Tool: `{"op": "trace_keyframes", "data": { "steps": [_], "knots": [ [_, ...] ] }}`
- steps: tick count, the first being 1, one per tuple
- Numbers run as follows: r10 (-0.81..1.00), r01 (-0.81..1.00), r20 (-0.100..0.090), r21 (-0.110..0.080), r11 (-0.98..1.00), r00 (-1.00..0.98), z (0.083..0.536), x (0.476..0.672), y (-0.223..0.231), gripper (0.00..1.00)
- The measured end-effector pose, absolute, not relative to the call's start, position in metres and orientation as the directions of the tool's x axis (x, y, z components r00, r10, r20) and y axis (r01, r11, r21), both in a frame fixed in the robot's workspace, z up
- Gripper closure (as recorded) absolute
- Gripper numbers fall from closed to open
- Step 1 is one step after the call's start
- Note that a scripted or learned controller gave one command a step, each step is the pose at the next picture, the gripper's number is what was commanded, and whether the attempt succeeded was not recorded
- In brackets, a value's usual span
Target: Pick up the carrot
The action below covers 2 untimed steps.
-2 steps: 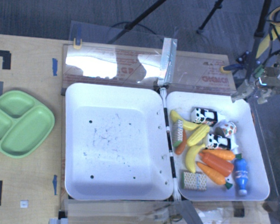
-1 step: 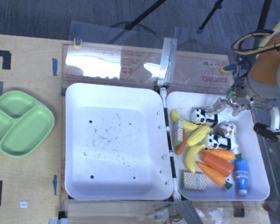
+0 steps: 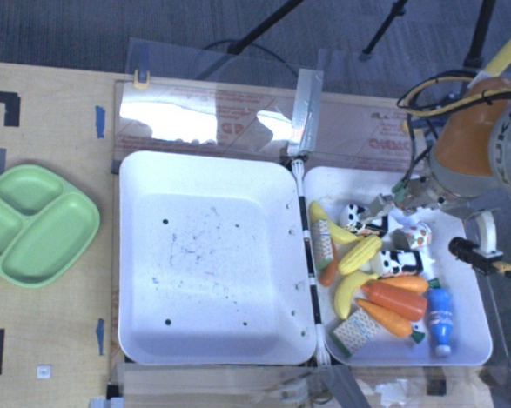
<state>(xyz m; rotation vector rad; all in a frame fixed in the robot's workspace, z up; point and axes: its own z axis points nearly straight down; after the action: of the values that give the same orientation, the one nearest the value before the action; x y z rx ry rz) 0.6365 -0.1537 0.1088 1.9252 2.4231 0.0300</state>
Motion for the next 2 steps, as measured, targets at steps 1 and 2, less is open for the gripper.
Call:
{"op": "trace_keyframes", "data": {
  "steps": [1, 2],
  "knots": [
    [0.922, 0.922, -0.004, 0.004, 0.388, -0.388, 0.182, 0.630, -0.204, 0.00],
    [0.909, 0.908, -0.014, 0.019, 0.418, -0.418, 0.118, 0.650, -0.159, 0.00]
  ]
}}
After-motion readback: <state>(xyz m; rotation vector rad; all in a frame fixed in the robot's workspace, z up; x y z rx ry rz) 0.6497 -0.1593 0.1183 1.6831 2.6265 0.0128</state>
